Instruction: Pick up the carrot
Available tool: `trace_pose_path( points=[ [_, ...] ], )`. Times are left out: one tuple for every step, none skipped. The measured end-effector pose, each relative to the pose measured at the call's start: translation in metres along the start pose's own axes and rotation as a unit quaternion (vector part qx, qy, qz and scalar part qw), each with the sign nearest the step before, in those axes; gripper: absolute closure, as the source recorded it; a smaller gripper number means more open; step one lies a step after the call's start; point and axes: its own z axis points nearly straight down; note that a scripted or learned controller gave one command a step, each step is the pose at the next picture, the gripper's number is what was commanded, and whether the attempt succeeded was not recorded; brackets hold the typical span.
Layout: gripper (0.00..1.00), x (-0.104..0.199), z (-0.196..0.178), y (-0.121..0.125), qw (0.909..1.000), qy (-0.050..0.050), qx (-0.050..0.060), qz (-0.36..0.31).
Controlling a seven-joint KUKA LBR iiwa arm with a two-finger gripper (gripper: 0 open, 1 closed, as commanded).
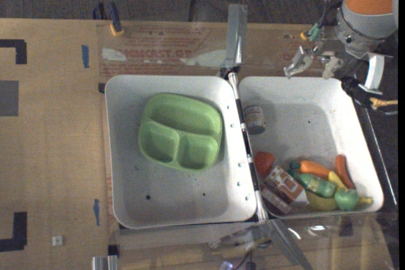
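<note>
The carrot (314,168) is a small orange piece with a green end. It lies on its side in the front part of the right bin (304,112), among other toy foods. My gripper (313,65) hangs over the back rim of that bin, well behind the carrot. It is open, with nothing between its silver fingers (296,64).
Around the carrot lie a red-orange stick (343,171), a green vegetable (319,186), a yellow piece (321,202), a red piece (264,163) and a small brown box (283,184). A little can (254,119) stands by the left wall. The left bin (126,186) holds a green divided plate (180,131).
</note>
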Motion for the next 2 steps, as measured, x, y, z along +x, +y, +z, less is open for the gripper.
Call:
trace_pose_path(
  points=[
    [0.0, 0.012, 0.076, -0.06, 0.9936, 0.0, 0.0, -0.113],
    [0.0, -0.021, 0.181, -0.092, 0.9997, -0.001, -0.005, -0.025]
  ],
)
